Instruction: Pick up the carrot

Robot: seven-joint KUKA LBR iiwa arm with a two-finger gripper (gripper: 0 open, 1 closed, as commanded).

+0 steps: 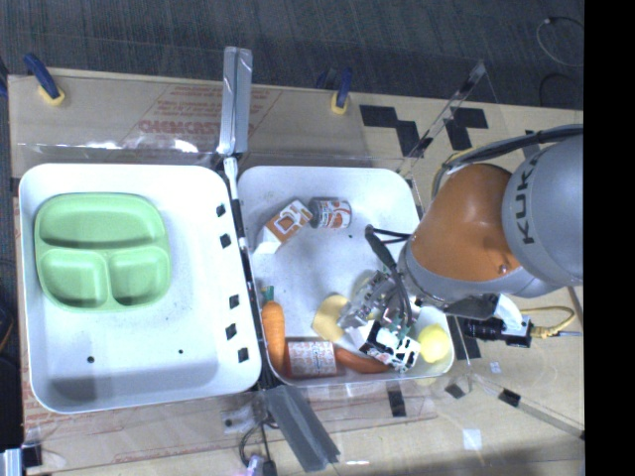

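The carrot [273, 329] lies upright in the frame along the left wall of the right bin [327, 178], near the bin's lower left corner. Its lower end touches a small can [312, 357] lying on its side, and a red sausage-like piece [359, 361] stretches right from the can along the bottom wall. A pale yellow lump [329, 316] sits just right of the carrot. The tool [375, 310] hangs over the lower right of this bin, near the yellow lump and a black-and-white block [391, 347]; whether it is spread or pressed together I cannot tell. A lemon [434, 344] rests by the right wall. A small carton [288, 222] and a second can [330, 213] lie at the upper middle. The left bin [139, 365] carries a green tray [99, 248]
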